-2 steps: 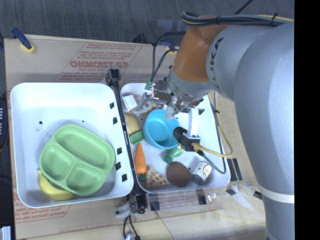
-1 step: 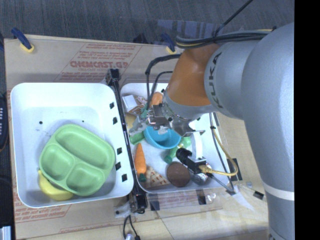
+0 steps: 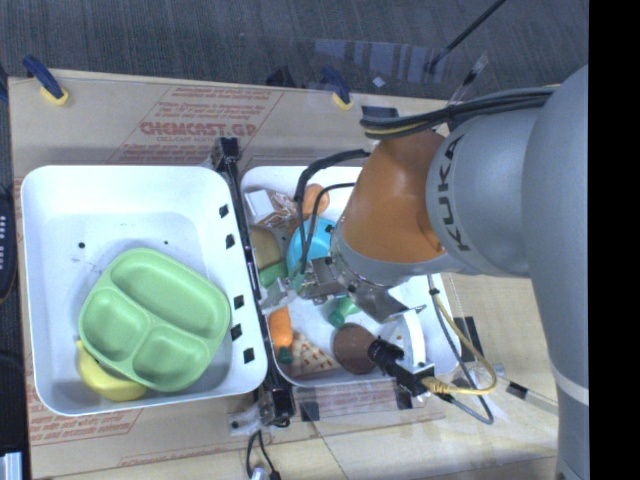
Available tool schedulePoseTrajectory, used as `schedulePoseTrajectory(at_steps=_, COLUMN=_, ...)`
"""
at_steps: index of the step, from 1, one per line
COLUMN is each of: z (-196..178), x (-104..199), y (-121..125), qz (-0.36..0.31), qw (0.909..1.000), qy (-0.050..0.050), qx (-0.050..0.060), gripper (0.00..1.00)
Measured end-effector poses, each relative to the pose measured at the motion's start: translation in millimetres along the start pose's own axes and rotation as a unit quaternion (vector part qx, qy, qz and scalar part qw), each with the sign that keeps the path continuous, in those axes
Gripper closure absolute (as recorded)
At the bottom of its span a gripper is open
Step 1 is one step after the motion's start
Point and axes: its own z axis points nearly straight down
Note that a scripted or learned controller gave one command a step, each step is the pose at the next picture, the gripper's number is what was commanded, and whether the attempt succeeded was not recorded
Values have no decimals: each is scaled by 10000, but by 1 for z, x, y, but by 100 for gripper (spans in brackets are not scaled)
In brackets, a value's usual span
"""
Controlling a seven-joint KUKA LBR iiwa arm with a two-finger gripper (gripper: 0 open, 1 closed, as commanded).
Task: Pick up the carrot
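While the arm [image 3: 470,198] hung low over the right bin [image 3: 275,180], the carrot [image 3: 282,326] lay on that bin's floor near its left wall, just beside the divider between the two bins. It looked untouched: orange body flat among clutter, a brown round item [image 3: 352,346] to its right and a waffle-like piece [image 3: 312,360] just below it. The gripper [image 3: 318,280] sat above and to the right of the carrot, near it but apart; nothing orange sat between its tips. Finger state could not be told, since the wrist and cabling covered the tips from this angle. A second orange item [image 3: 315,202] lay at the bin's far end, near a blue object [image 3: 305,248], a possible confusion target. The left bin [image 3: 60,198] held a green divided tray [image 3: 155,316] over a yellow item [image 3: 105,380], irrelevant to the pick.

Judgement: task at approach stage. Grasp not made, lift not started. Remaining: align over the carrot, descend, close, raise.
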Motion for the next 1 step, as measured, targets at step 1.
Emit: schedulePoseTrajectory(at_steps=1, z=-1, x=-44, y=-9, qz=491, qw=9988, qy=-15, qx=-27, gripper=0)
